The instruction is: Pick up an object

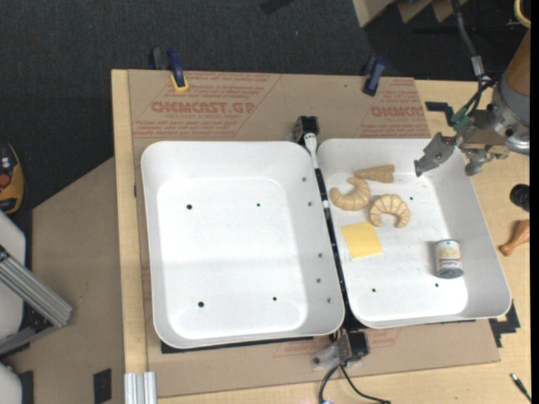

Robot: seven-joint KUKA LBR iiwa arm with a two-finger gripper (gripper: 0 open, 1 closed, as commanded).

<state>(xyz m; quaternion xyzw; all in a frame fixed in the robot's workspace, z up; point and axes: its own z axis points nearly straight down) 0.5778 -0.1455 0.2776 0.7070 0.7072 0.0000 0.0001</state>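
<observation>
The right bin [480, 251] holds several objects. Two tan croissant-shaped pastries [351, 195] [390, 209] lie near its middle, with a small tan bread stick [376, 172] just behind them. A flat yellow square of cheese [361, 241] lies in front of them. A small can [449, 258] lies at the bin's right side. My gripper [453, 157] hangs over the bin's far right corner, above and to the right of the pastries, with its two fingers spread apart and nothing between them.
The left bin [168, 225] sits beside the right one, with a black divider strip [324, 217] between them. Both rest on a brown cardboard sheet [210, 99] held by blue clamps [176, 67] at the back. A wooden piece [515, 241] lies right of the bins.
</observation>
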